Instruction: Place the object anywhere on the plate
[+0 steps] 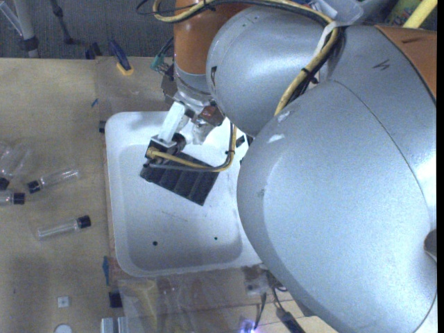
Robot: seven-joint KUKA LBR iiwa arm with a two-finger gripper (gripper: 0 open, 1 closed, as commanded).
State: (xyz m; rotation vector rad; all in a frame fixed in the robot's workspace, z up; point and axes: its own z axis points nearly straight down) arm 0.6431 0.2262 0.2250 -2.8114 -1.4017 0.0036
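My gripper (177, 177) hangs low over the upper middle of the left white bin (115, 186), reaching in from the right below the orange wrist band. It shows as a dark ribbed block seen from above. The big grey arm (333, 172) covers the right half of the view and hides the bin's right side and everything beyond it.
Two tiny dark specks (155, 242) lie on the bin floor near its front. Several clear vials with black caps (64, 226) are scattered on the wooden bench left of the bin. A blue clip (123, 65) lies at the bench's back.
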